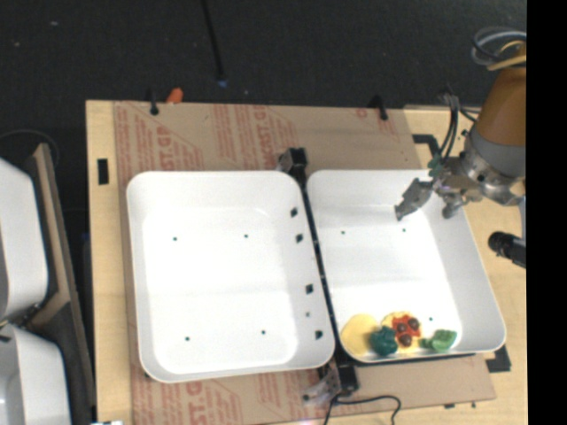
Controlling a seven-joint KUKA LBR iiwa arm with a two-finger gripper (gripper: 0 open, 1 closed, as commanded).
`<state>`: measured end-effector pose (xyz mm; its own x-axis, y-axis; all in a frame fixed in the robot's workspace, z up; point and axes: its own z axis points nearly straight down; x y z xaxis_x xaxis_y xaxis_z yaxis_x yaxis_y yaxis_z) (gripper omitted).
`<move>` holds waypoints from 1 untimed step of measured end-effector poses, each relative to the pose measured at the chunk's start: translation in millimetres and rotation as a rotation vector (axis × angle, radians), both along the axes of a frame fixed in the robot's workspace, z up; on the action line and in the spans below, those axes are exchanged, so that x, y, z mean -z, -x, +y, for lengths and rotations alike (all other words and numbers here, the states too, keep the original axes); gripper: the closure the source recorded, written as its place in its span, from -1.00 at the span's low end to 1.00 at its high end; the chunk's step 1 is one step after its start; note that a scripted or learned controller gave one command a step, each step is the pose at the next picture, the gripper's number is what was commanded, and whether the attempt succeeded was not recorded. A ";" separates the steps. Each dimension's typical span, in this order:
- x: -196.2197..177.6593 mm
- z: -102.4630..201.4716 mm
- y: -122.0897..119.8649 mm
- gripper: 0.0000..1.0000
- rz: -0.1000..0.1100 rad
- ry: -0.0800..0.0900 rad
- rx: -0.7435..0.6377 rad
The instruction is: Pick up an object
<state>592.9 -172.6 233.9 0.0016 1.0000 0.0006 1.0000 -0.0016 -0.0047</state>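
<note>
Upper right of the frame, tool (431,200): fingers spread apart, nothing between them, hovering over the upper part of the right bin (461,264).
Objects: a yellow piece (356,331), teal piece (384,343), red piece (406,325) and green piece (440,338) cluster at that bin's lower edge, well apart from the tool.
Surroundings: left bin (142,264) lies beside it on the surface (221,140).
Arm (500,122): enters from the right edge, orange band above a grey wrist.
</note>
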 end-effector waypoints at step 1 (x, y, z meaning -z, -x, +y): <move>-3.0 0.1 -1.2 -1.00 -0.006 0.001 -0.001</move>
<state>594.1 -172.5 236.9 0.0008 1.0000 -0.0003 1.0000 -0.0008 0.0010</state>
